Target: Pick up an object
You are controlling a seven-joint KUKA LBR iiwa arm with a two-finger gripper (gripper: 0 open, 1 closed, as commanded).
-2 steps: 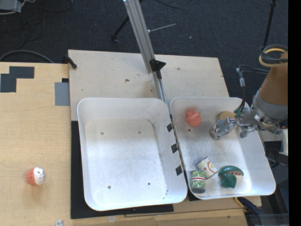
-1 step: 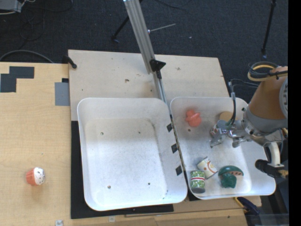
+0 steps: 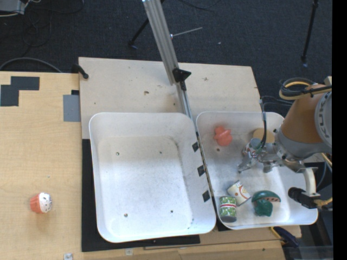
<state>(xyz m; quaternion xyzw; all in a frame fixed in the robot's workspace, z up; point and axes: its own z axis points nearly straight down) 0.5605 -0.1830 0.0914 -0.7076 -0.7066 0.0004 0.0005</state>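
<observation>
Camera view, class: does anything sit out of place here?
Yes. A small red-and-white object lies alone on the wooden surface left of the bins, while the other items, such as the pink object and the green can, sit in the right bin.

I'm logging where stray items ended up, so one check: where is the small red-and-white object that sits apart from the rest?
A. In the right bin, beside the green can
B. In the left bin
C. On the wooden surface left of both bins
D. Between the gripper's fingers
C: the small red-and-white object lies on the wooden surface, well left of the left bin and far from the gripper over the right bin.
</observation>
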